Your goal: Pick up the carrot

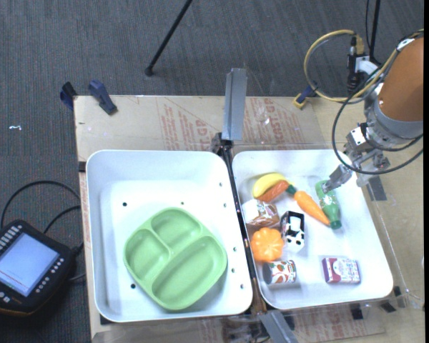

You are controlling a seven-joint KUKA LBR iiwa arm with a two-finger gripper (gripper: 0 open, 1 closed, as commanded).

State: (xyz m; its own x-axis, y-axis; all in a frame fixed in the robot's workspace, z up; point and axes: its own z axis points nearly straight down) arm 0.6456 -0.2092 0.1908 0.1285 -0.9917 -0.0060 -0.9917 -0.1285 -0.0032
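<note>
Item: carrot [311, 206], orange with a green stub at its upper-left end, lying flat in the right bin [375, 227], in its upper middle part. Its long axis runs on a slant from upper left to lower right; note that before you commit to a grasp, since the fingers would want to close across that slant rather than along it. Neighbours: a green bottle [329, 202] lies just beside its lower-right end, touching or very nearly so; a banana [269, 186] sits just off its green end; a cow-patterned carton [293, 231] lies below it, near but apart. Further down you have an orange pumpkin [267, 243], a small can [280, 272] and a red packet [341, 270], all well clear of the carrot. The left bin [104, 191] holds a green divided plate [175, 258] and plays no part here. Item: gripper [337, 179], reaching in from the right, hanging over the bin's upper right, near the top of the green bottle. The carrot lies down and to the left of it, close by. Whether the fingers are spread or pressed together you cannot tell from this view; nothing is seen between them. Judgement: the pick is not yet made, and the bottle crowding the carrot's far end is your likeliest source of a mistaken grab.
</note>
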